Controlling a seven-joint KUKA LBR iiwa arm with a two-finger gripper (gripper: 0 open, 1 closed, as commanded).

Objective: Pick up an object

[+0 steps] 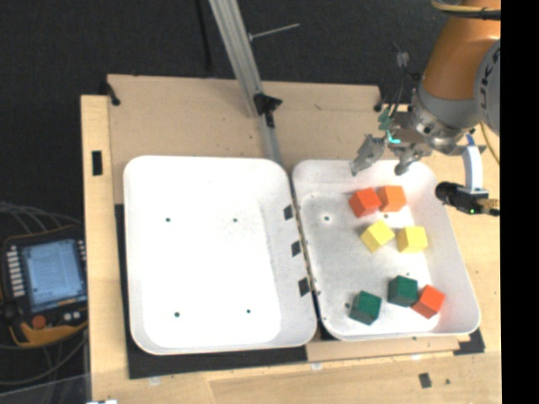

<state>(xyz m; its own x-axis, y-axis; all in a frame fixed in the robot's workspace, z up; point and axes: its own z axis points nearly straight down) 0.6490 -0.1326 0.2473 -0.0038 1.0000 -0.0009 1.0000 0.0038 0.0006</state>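
Seven small coloured cubes lie in the right shallow white bin (446, 225); the open, empty end effector (381, 160) hovers at its far rim, approach step; next, descend onto the orange cube pair (376, 200).

Two smooth white plastic bins (210, 171) sit on a matt wooden bench (185, 116); the blocks (377, 236) look matt.

the pincer (384, 160) hangs spread open over the far edge of the right bin (333, 251), with nothing between its fingers. just below it two orange cubes (377, 200) sit touching. nearer lie two yellow cubes (394, 237) side by side, then two green cubes (384, 299) and a red-orange cube (429, 301). the left bin (210, 251) sits beside it on the desk (181, 116).
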